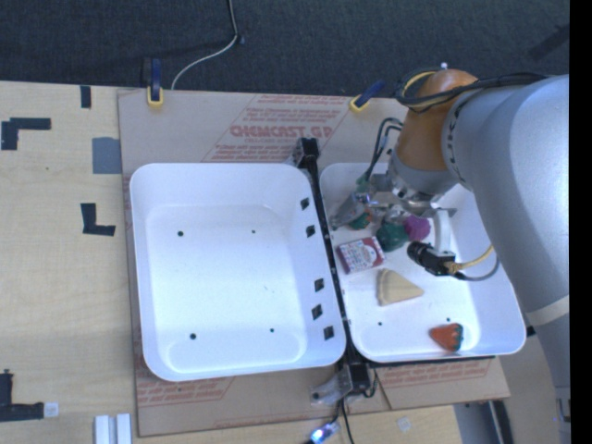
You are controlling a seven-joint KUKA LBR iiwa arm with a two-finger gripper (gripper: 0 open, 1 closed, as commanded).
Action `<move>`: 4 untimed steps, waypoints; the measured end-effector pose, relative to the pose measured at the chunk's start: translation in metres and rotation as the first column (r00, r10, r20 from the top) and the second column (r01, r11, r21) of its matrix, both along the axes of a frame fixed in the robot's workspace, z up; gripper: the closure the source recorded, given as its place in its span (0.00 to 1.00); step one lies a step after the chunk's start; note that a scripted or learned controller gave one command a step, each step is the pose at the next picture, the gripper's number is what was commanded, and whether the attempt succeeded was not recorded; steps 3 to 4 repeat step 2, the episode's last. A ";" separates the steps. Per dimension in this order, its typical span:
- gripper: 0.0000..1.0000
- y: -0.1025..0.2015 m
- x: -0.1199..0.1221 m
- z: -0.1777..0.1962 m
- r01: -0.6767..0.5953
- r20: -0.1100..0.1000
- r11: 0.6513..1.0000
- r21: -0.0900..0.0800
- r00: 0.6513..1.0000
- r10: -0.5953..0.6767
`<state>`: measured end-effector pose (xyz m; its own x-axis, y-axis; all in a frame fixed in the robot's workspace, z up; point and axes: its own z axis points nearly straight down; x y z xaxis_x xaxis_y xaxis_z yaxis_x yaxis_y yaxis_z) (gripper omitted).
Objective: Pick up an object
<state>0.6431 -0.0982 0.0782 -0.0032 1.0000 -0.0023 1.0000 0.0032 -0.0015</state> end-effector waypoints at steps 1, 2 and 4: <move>1.00 0.000 0.000 0.016 0.000 0.001 1.000 0.002 1.000 0.000; 1.00 0.048 0.021 0.113 -0.004 0.011 1.000 0.003 1.000 0.003; 1.00 0.048 0.021 0.113 -0.004 0.011 1.000 0.003 1.000 0.003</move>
